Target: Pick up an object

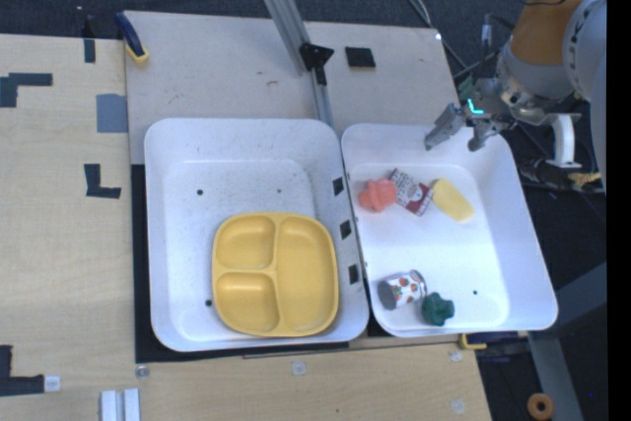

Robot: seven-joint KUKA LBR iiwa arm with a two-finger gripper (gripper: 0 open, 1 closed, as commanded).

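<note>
Objects for picking lie in the right bin, all below my gripper and apart from it. My fingers are spread and grip nothing, hanging over the bin's far rim. Nearest to them are a yellow piece, a red-and-white packet and an orange-pink lump, close together in a row. Near the front wall sit a small can and a green lump, touching. A yellow divided tray fills the left bin.

We see smooth, faintly glossy white plastic bins, a matt yellow plastic tray, a pale wood-look bench, and below the jaws a crinkly printed wrapper.
</note>
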